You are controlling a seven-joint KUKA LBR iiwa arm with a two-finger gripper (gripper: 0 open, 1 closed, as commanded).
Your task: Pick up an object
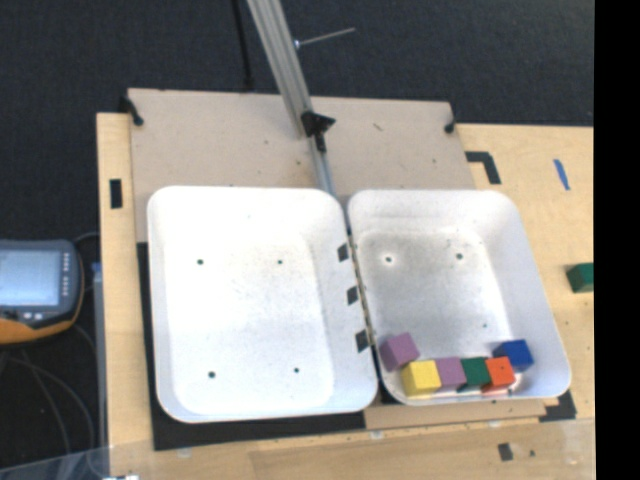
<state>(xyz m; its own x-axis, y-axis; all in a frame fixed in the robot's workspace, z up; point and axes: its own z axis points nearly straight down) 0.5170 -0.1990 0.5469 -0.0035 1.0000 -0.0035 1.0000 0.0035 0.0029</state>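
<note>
Coloured wooden cubes (pixel 455 370) crowded against right white plastic bin's (pixel 520 230) near wall; likely finger jam, misgrasp. Gripper state: cannot tell.

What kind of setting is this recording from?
Probably a robotics lab bench for pick-up trials: two shallow white bins side by side on a wooden board, small coloured blocks in the right one, and a handheld control pendant nearby.

- The green block (pixel 581 277) on the bench (pixel 530 168) was cut off at your right edge.
- The handheld device (pixel 38 290) was clipped by your left edge.
- Beneath the orange block (pixel 499 372), something white and red was too hidden to identify.
</note>
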